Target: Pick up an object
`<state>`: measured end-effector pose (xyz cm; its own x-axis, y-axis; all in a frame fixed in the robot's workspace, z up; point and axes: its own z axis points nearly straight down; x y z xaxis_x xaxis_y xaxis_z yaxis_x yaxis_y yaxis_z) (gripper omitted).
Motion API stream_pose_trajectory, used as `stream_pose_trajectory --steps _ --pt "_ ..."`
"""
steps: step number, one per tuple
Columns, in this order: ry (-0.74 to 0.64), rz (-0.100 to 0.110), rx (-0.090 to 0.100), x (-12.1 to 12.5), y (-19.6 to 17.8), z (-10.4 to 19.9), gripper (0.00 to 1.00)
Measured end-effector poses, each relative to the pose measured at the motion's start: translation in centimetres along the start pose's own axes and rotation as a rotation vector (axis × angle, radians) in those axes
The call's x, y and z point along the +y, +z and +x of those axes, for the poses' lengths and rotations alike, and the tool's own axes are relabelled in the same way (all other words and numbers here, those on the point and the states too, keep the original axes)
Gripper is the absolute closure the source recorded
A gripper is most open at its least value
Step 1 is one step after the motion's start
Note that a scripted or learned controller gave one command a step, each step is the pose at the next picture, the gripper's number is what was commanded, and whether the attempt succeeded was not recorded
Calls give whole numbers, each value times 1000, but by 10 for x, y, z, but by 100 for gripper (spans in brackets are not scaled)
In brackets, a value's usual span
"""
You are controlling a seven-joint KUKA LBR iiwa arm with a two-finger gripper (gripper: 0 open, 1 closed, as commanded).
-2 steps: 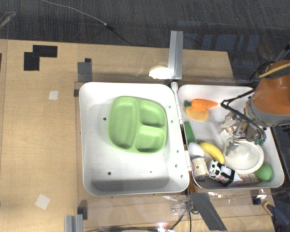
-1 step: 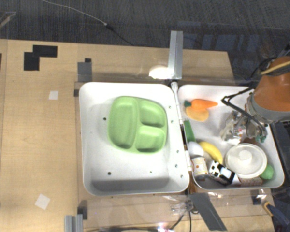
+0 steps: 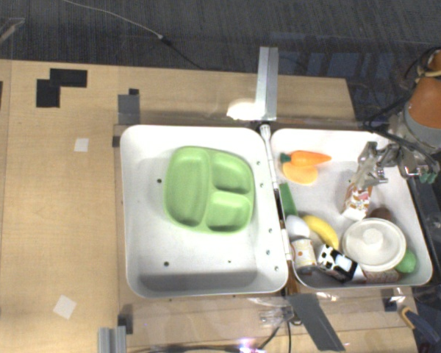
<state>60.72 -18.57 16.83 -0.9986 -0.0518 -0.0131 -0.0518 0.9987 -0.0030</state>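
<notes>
Grey arm over right bin (image 3: 419,197) | gripper (image 3: 367,169) low, finger state unclear | small white-and-red packet (image 3: 357,199) directly below, upright, touching or just under the tips | grasp unconfirmed

Wooden bench (image 3: 51,219) — two white bins (image 3: 143,271) side by side.

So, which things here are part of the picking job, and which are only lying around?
Part of the job:
- two-finger gripper, low in the right white bin
- orange plastic carrot
- yellow banana
- round white lidded container
- small white bottle

Lying around:
- green divided plate in the left white bin
- wooden bench
</notes>
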Motion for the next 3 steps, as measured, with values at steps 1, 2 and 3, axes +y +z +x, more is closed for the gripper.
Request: stream_pose_trajectory --steps 1,2,3 --pt "-148 1 -3 -22 -59 -61 100" --pt "-147 0 -1 -22 -58 -60 0" --pt "-64 10 -23 -21 51 -24 0"
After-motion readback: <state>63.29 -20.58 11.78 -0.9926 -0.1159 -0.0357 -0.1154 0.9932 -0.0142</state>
